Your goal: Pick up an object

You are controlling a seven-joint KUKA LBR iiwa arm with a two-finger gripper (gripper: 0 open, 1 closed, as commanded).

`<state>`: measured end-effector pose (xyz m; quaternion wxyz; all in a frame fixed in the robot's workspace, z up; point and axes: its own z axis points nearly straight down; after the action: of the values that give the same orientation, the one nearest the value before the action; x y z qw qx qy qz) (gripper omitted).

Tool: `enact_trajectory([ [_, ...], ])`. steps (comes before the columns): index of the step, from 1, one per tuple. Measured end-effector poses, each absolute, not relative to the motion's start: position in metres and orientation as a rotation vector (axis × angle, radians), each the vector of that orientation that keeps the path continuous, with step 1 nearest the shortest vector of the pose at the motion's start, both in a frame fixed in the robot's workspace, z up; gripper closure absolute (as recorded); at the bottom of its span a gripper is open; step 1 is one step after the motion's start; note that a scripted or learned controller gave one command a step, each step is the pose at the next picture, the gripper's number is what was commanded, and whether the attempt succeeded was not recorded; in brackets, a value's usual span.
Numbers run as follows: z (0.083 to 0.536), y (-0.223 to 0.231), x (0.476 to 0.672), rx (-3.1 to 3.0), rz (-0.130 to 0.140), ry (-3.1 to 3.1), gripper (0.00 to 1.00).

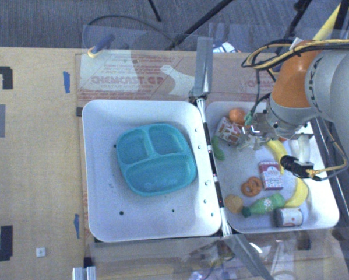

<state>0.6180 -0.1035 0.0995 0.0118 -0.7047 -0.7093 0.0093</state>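
Objects for picking lie in the right bin [328,212]. My pincer [257,134] hangs low over that bin's far-left part; whether it is open or closed, cannot tell. Just beside it, toward the far-left corner: a small printed packet [229,131] and an orange ball [237,116]. Banana [291,177] runs along the right side, red carton [271,175] mid-bin, pretzel [251,186] beside it. Green bottle [263,205] and white jar [288,217] near the front edge. Left bin [98,156] carries a teal divided plate [155,158], centred.
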Motion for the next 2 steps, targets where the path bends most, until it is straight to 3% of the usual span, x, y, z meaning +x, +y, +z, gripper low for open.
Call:
enact_trajectory([
  [1, 0.173, -0.058, 0.653, -2.232, 0.067, -2.200, 1.00],
  [2, 0.172, -0.044, 0.658, -2.220, 0.029, -2.219, 0.00],
])
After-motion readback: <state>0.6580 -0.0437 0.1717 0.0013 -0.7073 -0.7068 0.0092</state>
